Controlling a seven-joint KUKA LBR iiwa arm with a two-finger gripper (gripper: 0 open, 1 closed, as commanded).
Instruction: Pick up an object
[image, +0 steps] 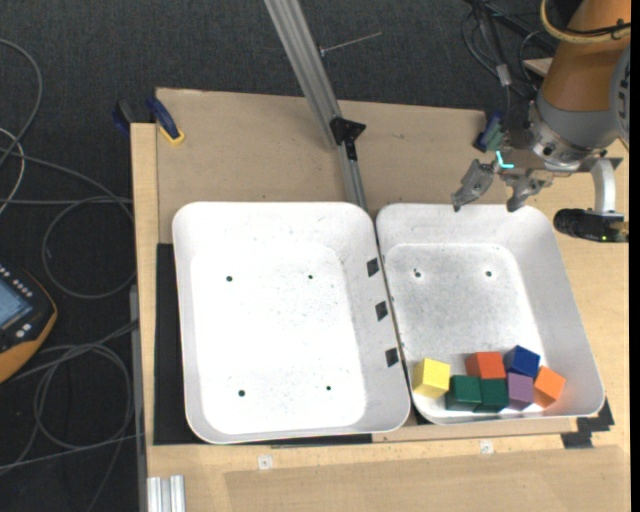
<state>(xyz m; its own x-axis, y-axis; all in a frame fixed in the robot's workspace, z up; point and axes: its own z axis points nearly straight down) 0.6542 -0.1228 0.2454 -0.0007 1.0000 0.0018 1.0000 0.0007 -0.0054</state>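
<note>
- Overhead, slanted view of a wooden surface (260, 130) w/ two shallow white bins side by side.
- Arm (585, 70) comes in from upper right: grey body w/ orange band above the wrist, wrist pointing down and toward the left.
- Jaws (492, 194) hang over the far rim of the right bin (570, 290), spread wide, two dark fingers (468, 192) splayed apart w/ nothing between them.
- Jaws sit well apart from the blocks, which lie at the opposite, near end of that bin.
- Count: 2 bins; 7 small blocks total – 1 yellow, 2 green, 1 red-orange, 1 blue, 1 purple, 1 orange.
- Right bin holds all the blocks, bunched along its near edge toward the near-right corner.
- Yellow block (433, 376) is leftmost, just beside the green blocks (478, 392), which sit side by side.
- Red-orange block (489, 364) is behind the green pair; blue block (523, 359) is to its right.
- Purple block (520, 387) is in front of the blue one, touching the green pair; orange block (549, 382) is rightmost, near the bin wall.
- Left bin (200, 300) has a bare white floor w/ dark speckles and four small dark dots.
- Metal pole (318, 95) runs diagonally from the top edge down to the gap between the bins.
- Black cables (60, 230) loop on dark floor at left.
</note>
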